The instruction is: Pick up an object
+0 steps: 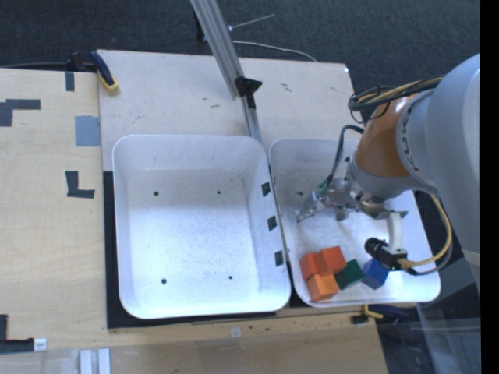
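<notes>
A: Scanning from the left, I'm seeing the left bin (195,224) lying bare, while the gripper (312,207) is hovering over the right bin (300,158), jaws apart and gripping nothing

B: The orange blocks (322,273), green block (350,273) and blue block (376,273) are huddling touching near the right bin's front rim; I'm suggesting dropping straight onto an outer block, the blue one
</notes>
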Robot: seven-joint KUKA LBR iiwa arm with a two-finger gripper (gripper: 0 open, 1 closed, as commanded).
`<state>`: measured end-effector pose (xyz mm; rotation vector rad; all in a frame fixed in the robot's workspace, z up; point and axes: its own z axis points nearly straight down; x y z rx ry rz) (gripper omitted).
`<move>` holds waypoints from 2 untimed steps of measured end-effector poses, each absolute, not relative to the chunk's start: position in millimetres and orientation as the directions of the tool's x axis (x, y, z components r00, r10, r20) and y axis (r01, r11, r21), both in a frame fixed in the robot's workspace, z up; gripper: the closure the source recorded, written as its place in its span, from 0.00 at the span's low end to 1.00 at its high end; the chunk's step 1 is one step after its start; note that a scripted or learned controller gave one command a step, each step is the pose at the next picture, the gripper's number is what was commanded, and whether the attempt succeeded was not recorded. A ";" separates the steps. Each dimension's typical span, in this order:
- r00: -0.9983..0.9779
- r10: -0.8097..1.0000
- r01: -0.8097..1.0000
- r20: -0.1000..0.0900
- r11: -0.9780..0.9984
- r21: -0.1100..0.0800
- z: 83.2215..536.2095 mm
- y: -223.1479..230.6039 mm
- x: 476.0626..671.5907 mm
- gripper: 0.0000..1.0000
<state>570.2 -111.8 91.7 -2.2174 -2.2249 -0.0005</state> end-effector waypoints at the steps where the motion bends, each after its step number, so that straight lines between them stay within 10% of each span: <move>1: -0.005 1.000 1.000 -0.002 0.005 0.005 92.5 -130.0 656.7 0.00; 2: -0.006 1.000 1.000 0.001 0.006 0.005 145.6 -87.9 676.5 0.00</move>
